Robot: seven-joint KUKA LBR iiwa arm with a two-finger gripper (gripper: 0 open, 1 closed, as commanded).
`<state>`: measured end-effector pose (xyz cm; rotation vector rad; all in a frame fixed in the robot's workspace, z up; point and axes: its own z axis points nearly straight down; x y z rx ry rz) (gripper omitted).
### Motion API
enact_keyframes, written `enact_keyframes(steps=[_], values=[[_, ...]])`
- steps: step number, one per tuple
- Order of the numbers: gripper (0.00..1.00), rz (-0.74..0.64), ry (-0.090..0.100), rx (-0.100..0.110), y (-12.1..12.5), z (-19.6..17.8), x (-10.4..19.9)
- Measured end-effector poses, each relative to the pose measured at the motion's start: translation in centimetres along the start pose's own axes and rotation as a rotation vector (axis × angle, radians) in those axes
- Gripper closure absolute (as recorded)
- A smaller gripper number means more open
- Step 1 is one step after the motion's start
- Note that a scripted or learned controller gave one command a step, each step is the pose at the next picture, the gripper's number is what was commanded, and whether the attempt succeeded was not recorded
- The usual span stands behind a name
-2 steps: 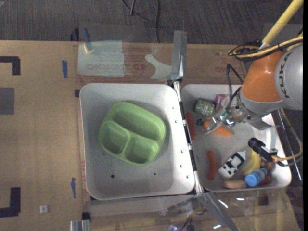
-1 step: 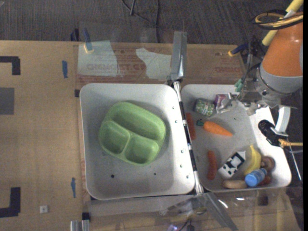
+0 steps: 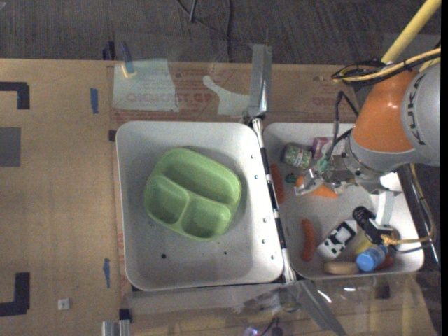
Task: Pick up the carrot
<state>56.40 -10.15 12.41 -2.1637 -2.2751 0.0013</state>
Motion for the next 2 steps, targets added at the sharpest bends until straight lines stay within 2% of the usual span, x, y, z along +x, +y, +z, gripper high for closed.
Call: enact_keyframes(steps=[1, 2], values=[[1.0, 0.003, -0.001, -0.003, 0.1, -1.0, -0.1], [1.0, 0.494, 0.0, 0.003, -4.9, -5.9, 2.9]])
